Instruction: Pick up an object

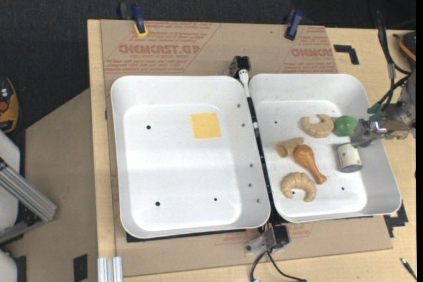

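Fingers' state unclear at gripper (367, 133), over right bin (370, 205) edge, croissants, drumstick (308, 160), green ball (344, 125), small can (348, 157) inside, left bin (125, 162) with flat yellow square (205, 126).

White bins (132, 142); yellow square (205, 126); green ball (345, 125); tan croissants (299, 185) (one paler); red-lettered brown board (99, 76).

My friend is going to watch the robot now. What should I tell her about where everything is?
Gripper: at the right bin's right edge, beside the green object; nothing seen held.
Right bin also holds two croissants, a drumstick, a small tan piece and a small can.
Left bin holds a yellow square.
Done: no pick yet.
Left: grasp and lift one object.
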Robot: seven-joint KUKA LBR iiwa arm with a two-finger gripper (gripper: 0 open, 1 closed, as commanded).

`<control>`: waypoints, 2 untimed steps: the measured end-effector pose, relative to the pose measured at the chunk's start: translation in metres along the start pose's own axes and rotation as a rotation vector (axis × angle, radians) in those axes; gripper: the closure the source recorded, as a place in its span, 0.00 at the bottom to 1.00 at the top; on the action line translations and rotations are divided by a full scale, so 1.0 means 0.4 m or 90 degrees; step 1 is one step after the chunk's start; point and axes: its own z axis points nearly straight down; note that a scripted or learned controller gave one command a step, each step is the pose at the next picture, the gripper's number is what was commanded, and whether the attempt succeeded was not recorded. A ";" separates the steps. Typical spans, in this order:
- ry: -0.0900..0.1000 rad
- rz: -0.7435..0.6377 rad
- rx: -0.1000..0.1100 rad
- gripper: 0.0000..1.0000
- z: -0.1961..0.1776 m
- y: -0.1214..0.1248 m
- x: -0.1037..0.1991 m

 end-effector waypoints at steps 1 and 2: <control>-0.001 0.000 -0.002 1.00 -0.025 0.002 0.000; -0.002 -0.001 -0.004 1.00 -0.051 0.004 -0.001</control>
